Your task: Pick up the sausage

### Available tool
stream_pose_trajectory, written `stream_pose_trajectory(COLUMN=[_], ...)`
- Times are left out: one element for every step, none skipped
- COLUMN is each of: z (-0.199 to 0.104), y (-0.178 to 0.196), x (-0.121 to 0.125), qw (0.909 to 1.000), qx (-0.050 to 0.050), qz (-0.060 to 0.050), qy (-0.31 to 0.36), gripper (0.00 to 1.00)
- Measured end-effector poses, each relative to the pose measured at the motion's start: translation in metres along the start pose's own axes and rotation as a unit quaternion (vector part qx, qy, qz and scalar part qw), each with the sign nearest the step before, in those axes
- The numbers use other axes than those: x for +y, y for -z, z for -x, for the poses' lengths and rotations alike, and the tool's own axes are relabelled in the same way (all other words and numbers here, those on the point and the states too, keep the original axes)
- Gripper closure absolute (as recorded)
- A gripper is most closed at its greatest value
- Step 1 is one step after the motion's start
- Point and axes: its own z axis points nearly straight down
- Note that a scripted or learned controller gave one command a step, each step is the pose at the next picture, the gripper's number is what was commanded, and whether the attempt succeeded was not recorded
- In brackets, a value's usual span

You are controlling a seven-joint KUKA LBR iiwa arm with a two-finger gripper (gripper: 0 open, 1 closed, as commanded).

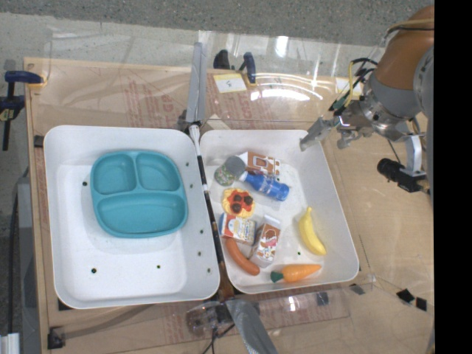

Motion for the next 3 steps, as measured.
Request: stream_pose_trajectory(z=[-0.056,-0.123,-0.045], y=[-0.137,-0.149,-0.128], x=[-0.078,-0.021,-0.044], qw=[0.9993,0.9998,0.9995], qx=[0.001,-0.004,0.0], qz=[-0.002,0.004,0.0], qy=[0.037,-0.018,0.031], gripper=[0.0,0.0,0.0])
